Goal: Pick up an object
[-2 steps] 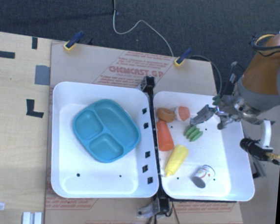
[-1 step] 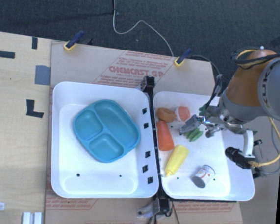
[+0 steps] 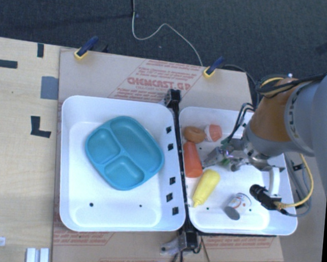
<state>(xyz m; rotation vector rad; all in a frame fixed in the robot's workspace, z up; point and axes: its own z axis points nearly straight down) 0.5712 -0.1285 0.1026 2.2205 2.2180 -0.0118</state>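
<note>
Fingers [image 3: 217, 156] state unclear, right bin [image 3: 280, 228] with four objects, one blue tray [image 3: 124, 152] in left bin [image 3: 71, 165]

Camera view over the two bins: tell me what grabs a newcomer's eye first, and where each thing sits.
The bright blue, three-compartment plastic plate dominates the left white bin. In the right white bin, a cluster of toy foods lies along the left wall: a yellow squash-shaped piece, an orange carrot-like piece and a brown bun-shaped piece. The grey arm with its orange band reaches in from the right, its gripper low beside them.
</note>
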